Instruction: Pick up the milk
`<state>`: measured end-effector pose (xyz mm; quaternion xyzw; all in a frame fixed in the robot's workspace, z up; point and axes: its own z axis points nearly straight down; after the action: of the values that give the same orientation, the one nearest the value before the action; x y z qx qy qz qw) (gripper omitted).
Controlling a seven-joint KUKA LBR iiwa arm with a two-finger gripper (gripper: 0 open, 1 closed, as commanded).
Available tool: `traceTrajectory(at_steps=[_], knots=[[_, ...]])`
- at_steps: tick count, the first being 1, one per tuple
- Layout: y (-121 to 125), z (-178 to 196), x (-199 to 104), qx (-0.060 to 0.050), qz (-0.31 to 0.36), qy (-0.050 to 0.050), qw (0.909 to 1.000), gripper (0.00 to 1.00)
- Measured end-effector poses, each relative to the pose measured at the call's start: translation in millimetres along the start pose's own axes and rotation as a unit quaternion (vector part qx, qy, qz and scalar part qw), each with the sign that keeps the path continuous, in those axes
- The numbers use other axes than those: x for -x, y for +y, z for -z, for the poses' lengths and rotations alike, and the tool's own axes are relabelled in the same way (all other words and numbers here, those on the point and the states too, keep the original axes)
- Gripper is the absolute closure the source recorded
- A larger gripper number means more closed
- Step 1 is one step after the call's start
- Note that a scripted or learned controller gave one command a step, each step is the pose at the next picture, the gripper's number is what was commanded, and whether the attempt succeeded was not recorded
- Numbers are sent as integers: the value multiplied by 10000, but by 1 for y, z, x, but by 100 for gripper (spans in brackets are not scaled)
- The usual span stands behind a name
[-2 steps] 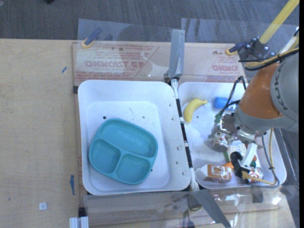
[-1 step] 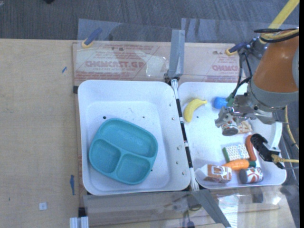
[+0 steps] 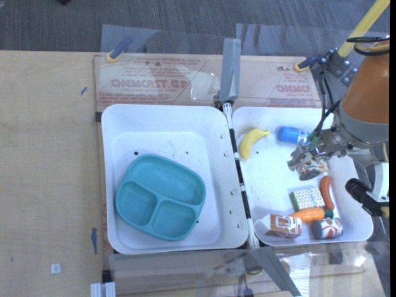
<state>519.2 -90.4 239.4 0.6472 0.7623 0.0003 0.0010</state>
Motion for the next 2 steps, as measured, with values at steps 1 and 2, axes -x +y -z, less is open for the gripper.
traceTrajectory(at_steps=[1, 2], knots=[[-5, -25, 23, -15, 337, 10, 9994, 100], [57, -55, -10, 1, 421, -1, 9991, 100]])
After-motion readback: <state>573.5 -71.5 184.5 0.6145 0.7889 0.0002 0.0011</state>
